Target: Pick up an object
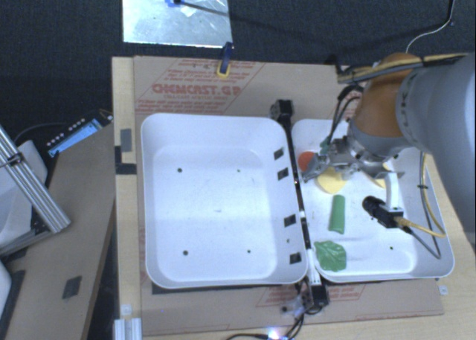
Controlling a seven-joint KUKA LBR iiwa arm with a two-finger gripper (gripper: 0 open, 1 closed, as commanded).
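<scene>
My gripper point(329, 158) hangs low over the back left part of the right bin point(424, 257), under the orange band of the arm point(379, 104). An orange-red object point(306, 160) lies just left of it, against the bin's left wall. A yellow object point(331, 181) lies directly in front of the gripper, partly under it. A green cylinder point(337, 213) rests nearer the front, and a flat green piece point(330, 255) lies in the front left corner. Whether the gripper touches anything is hidden by its body.
The left bin point(216, 197) stands beside the right one, with a black divider with clips point(291, 182) between them. A black connector with a yellow cable point(381, 212) hangs off the arm over the right bin. A second bit of yellow point(380, 181) peeks out beneath the wrist.
</scene>
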